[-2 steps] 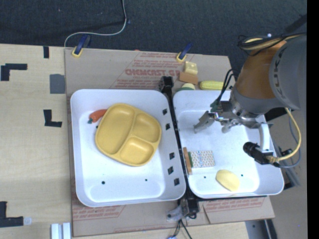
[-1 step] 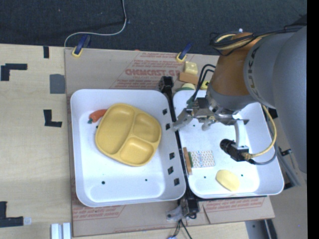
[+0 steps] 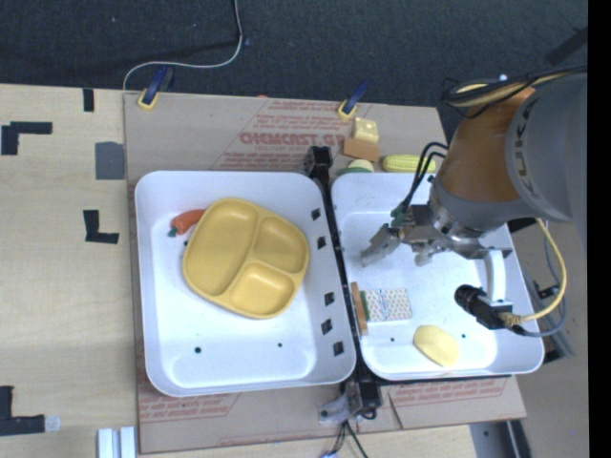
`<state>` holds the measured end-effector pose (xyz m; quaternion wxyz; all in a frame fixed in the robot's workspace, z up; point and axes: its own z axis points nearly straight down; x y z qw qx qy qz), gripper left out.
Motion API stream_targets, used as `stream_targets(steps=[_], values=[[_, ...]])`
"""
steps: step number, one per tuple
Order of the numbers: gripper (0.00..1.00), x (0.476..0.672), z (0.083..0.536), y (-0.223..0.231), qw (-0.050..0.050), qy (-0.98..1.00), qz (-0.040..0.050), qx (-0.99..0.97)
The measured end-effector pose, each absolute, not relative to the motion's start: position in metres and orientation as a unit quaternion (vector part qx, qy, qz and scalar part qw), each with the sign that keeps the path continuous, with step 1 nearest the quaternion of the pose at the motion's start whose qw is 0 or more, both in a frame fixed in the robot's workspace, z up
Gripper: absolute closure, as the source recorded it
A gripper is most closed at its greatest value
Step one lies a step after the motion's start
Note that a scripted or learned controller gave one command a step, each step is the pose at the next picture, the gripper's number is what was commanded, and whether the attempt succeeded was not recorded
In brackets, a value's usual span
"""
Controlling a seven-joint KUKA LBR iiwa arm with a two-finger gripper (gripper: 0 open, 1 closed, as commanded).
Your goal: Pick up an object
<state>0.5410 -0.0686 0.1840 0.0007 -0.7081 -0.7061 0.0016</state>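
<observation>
Two bins (image 3: 158,284): left, yellow tray (image 3: 246,257); right, lemon (image 3: 437,344).

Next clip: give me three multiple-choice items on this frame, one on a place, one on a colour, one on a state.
1. Where does the yellow three-compartment plastic plate lie?
A. left white bin
B. right white bin
C. cardboard

2. What colour is the small object peeking out beside the plate?
A. blue
B. orange
C. green

3. How does the plate sit?
A. overturned
B. on edge
C. compartments facing up

Key: 1 A, it fills the left bin's middle. 2 B, orange shows at the plate's upper left. 3 C, all three hollows are visible.
</observation>
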Motion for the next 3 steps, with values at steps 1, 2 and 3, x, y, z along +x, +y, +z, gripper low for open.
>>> stream_targets(steps=[1, 2, 3], values=[[0.0, 0.579, 0.184, -0.039, 0.0, -0.709, -0.0002, -0.706], [0.0, 0.604, 0.238, -0.086, -0.003, -0.707, -0.0008, -0.707], [0.0, 0.598, 0.181, -0.05, 0.002, -0.708, 0.0017, -0.706]])
